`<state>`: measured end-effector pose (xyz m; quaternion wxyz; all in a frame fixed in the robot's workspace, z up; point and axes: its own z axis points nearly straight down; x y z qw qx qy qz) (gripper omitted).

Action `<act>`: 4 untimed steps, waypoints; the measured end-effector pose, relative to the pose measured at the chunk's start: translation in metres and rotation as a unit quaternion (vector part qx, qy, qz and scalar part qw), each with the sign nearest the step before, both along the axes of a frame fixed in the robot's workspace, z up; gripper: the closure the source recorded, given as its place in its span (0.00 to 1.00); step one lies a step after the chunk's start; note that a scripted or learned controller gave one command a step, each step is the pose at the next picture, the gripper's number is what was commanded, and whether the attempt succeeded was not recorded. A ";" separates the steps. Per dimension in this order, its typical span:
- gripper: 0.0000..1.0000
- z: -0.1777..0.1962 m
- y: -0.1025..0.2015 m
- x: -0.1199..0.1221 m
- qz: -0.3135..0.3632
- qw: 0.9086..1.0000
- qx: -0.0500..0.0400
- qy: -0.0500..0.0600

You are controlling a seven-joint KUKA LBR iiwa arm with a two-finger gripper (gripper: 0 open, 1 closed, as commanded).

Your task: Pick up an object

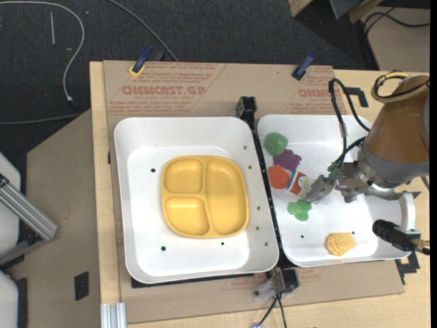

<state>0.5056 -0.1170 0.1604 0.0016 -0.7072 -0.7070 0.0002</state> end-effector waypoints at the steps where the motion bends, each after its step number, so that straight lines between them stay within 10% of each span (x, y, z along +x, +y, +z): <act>1: 0.00 -0.044 0.007 0.001 0.000 1.000 0.001 0.002; 2: 1.00 -0.031 0.007 0.002 0.000 1.000 0.000 -0.001; 4: 1.00 0.057 0.010 -0.002 0.001 1.000 -0.001 -0.004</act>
